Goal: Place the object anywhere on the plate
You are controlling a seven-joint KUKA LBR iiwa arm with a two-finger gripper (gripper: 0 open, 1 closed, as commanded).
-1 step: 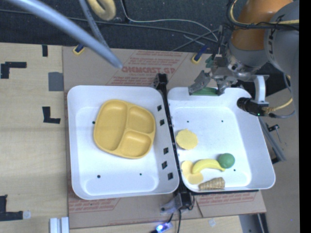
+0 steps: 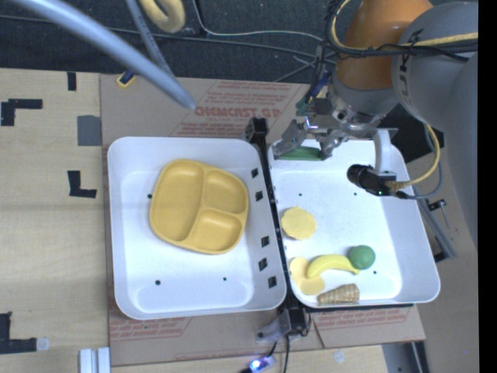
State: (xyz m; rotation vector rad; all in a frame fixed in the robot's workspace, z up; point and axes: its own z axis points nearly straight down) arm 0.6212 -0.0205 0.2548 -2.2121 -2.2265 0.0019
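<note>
Yellow plate (image 2: 198, 207): sits in the left bin, with three compartments, turned at a slight angle, nearer the bin's far side than its near edge; nothing lies on it.
Left bin (image 2: 124, 208): white and shallow, touching the right bin along a black joint in the middle.
Right bin (image 2: 408, 208): white, holds all the loose items.
Arm (image 2: 435, 45): grey, with the orange band (image 2: 380, 22) high at the far right, reaching down over the far edge of the right bin.
Gripper (image 2: 311, 142): low over the far left corner of the right bin, close to the joint between the bins; whether the claw is open, closed or gripping cannot be told from this angle.
Green piece (image 2: 297, 153): flat, directly under the gripper at that same corner, partly hidden by it; whether it is gripped or just lying there is unclear. It is well apart from the plate.
Yellow disc (image 2: 298, 224): flat on the right bin's floor, near the joint.
Banana (image 2: 330, 266): toward the near side of the right bin, lying over the edge of a second yellow disc (image 2: 299, 277).
Green ball (image 2: 361, 256): touching the banana's right end.
Tan cone (image 2: 339, 294): on its side, just in front of the banana by the near rim.
Cardboard sheet (image 2: 233, 103): brown, lying under both bins.
</note>
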